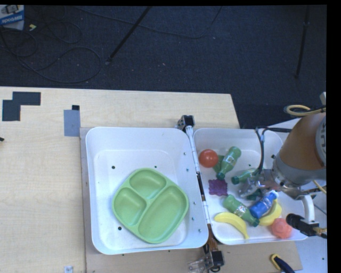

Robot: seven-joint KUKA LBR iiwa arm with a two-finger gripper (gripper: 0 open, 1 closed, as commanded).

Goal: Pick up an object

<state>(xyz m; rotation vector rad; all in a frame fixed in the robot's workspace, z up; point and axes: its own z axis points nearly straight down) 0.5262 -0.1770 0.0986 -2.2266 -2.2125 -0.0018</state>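
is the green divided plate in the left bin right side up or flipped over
Right side up. The green divided plate lies flat on the left bin's floor with its three hollow compartments facing the camera, raised rims between them.

Legible text: none. Blue bottle (264, 205), just beside the end effector (254, 186): label too small to read. Two green bottles (228, 161) near the end effector: labels blurred, unreadable. Blue-and-white item (11, 15) on the floor, far from the end effector: markings indistinct.
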